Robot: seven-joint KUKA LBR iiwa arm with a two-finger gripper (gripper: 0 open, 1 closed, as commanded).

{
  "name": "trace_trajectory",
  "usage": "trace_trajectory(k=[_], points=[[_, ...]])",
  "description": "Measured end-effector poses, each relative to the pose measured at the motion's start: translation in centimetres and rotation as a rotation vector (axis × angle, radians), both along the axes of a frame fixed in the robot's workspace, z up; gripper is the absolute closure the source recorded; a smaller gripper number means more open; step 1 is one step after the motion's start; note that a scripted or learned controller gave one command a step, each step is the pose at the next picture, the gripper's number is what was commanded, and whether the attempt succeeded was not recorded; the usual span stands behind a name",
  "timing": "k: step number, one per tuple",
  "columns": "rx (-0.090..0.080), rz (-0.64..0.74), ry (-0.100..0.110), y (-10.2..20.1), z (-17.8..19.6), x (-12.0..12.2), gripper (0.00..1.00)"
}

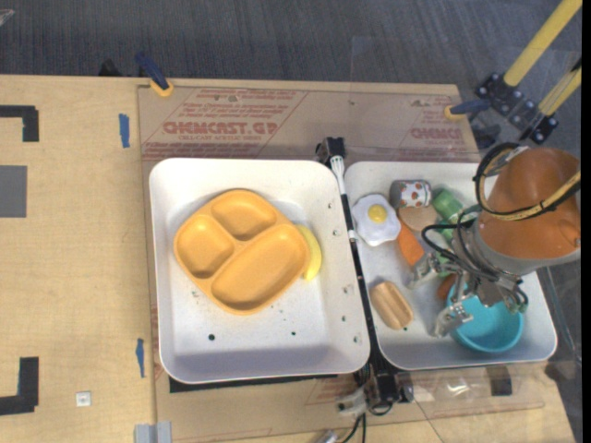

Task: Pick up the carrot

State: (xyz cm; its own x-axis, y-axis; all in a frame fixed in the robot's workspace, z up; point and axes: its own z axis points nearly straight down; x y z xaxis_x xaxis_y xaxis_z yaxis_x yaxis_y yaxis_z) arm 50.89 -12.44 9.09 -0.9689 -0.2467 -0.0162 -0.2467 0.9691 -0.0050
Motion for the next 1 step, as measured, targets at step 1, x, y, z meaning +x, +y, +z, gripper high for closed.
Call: trace_trajectory(k=[1], points=[[0.008, -0.416, 0.0, 2.97, -0.02, 6.7, 0.0]])
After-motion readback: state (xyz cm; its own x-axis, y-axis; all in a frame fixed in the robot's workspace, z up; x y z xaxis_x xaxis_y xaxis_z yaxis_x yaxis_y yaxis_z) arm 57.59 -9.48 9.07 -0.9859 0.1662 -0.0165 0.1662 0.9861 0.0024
